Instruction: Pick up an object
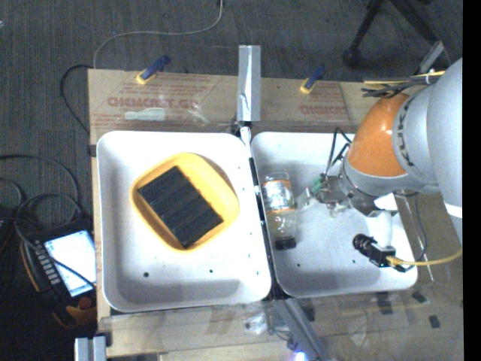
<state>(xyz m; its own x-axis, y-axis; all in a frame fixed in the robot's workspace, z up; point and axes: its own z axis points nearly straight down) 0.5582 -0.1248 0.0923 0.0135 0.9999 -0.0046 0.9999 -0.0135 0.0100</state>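
A clear plastic bottle [279, 200] lies in the right bin [316, 277], close to its left wall. Just in front of it sits a small black piece [284, 241]. The left bin [120, 277] holds a yellow dish [222, 183] with a black ridged block [180, 205] resting in it. My gripper [328, 192] hangs low over the middle of the right bin, a short way right of the bottle and apart from it. The orange band [379, 153] and grey wrist cover much of the gripper from above. I see nothing held in it.
A black connector with a yellow cable [373, 249] hangs from the arm over the right bin's front right. Blue-and-yellow clamps [152, 69] [313, 77] hold the cardboard behind the bins. A metal post [249, 85] stands at the divide between them.
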